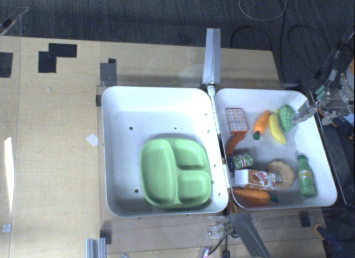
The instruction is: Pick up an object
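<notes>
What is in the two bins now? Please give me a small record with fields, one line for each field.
left bin: one green divided tray
right bin: many small toy foods
near divider: pink card, green can, small carton
upper part: carrot, banana, green leafy item
lower part: green bottle, round cookie, orange item
gripper: at the right bin's upper right corner, close to the green leafy item; grasp cannot be judged

Robotics lab setting. Pale wooden bench [50, 140] with black marker patches [55, 56], two white bins [111, 157] split by a metal rail [211, 57]. Loose cables [266, 4] trail over dark carpet [111, 1] behind.
</notes>
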`<state>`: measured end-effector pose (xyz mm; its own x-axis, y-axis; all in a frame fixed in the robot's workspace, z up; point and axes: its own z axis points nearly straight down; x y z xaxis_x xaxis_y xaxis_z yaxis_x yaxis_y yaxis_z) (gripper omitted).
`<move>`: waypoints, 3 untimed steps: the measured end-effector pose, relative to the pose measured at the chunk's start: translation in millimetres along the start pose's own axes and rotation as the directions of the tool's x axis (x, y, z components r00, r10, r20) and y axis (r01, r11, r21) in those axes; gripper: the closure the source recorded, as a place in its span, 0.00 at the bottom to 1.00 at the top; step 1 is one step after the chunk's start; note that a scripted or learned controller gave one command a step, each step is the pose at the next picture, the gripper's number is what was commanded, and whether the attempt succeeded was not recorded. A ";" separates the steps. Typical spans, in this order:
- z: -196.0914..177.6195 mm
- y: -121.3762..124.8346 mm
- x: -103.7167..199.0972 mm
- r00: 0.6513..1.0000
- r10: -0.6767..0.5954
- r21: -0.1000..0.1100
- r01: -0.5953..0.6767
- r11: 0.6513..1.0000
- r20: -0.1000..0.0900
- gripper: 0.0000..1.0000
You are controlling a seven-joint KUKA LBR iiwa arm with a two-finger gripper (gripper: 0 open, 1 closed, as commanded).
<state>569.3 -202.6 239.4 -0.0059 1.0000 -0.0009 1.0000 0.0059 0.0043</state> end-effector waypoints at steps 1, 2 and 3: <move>141.3 16.0 -1.9 0.999 -0.051 -0.003 0.051 0.999 0.001 0.00; 151.3 34.9 -1.1 1.000 -0.011 -0.005 0.011 1.000 0.000 0.00; 138.1 38.3 0.7 1.000 -0.017 -0.014 0.017 1.000 0.001 1.00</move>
<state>608.2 -201.8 101.5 -0.0226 0.9997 -0.0016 0.9996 0.0226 0.0178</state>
